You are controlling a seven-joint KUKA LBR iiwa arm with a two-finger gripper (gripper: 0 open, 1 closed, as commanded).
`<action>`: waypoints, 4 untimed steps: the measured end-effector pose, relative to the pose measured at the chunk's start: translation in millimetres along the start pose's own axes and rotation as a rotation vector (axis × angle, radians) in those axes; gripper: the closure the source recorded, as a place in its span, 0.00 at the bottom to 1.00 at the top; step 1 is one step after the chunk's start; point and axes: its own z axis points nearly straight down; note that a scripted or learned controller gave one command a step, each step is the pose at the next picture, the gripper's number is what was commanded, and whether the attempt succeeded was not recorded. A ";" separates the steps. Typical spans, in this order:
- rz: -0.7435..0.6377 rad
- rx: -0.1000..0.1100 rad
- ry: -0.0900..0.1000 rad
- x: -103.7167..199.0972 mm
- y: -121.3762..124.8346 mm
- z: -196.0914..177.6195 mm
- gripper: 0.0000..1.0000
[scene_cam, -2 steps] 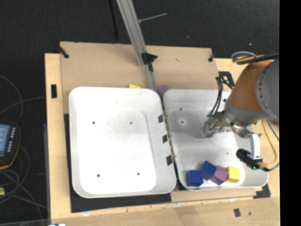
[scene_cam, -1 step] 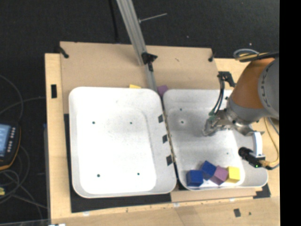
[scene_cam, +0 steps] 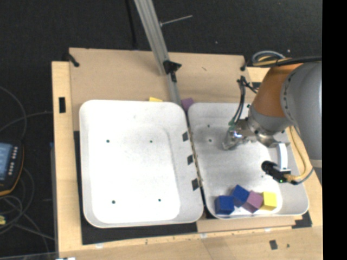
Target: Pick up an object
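Over right bin [scene_cam: 217, 118] | gripper [scene_cam: 234, 140] low near floor, finger state cannot tell | 4 blocks [scene_cam: 246, 198] clustered at near edge, well apart

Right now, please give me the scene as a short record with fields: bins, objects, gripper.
bins: left bin and right bin, side by side
objects: two blue blocks, purple block, yellow block, clustered at the right bin's near edge
gripper: gripper over the right bin's middle, apart from the blocks
behind the bins: small yellow piece and purple piece
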 end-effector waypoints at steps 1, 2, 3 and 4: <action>0.004 0.000 -0.001 36.8 -51.3 -2.3 1.00; 0.008 -0.004 -0.001 34.8 -49.6 -13.1 1.00; 0.011 -0.009 -0.002 33.6 -48.5 -23.7 1.00; 0.012 -0.014 -0.003 32.3 -47.3 -34.2 1.00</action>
